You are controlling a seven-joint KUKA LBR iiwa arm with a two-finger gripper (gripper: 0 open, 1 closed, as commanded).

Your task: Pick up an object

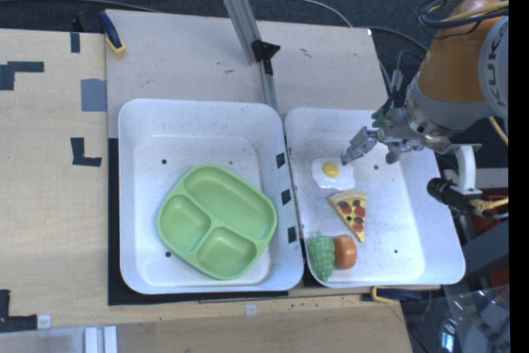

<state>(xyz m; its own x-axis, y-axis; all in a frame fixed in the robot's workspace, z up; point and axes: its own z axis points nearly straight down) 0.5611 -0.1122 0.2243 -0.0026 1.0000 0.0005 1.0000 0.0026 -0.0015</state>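
In the right bin (413, 260) lie three toy foods: a fried egg (331, 172) near its left wall, a pizza slice (350, 212) just below the egg, and a carrot with green leaves (333, 254) at the front left corner. My gripper (376, 151) hangs over the upper middle of the right bin, just right of and above the egg. Its fingers stand open with nothing between them. The orange and grey arm (459, 70) reaches in from the right.
A green divided plate (216, 221) lies in the left bin (140, 128). A slanted metal pole (240, 4) runs from the top down to the seam between the bins. Cables trail over the bench behind the bins.
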